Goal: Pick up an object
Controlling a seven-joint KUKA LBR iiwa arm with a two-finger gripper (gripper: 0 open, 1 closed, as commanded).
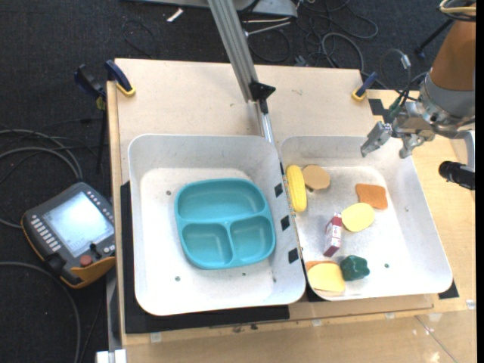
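Note:
My gripper [389,141] hangs open above the far right corner of the right bin [423,225], with nothing between its fingers. Below it in that bin lie a yellow corn cob [296,187], a tan cookie-like piece [316,178], an orange slab [371,195], a yellow lemon-like piece [358,218], a small red and white packet [333,234], a green pepper [354,267] and a yellow and orange slice [326,277]. All of these lie apart from the gripper, nearer the camera and to its left.
The left bin [151,203] holds a teal divided plate [225,222]. A grey metal pole [236,40] slants from the top down to the wall between the bins. A teach pendant [68,233] lies on the floor at left. Yellow clamps [121,82] grip the bench's far corners.

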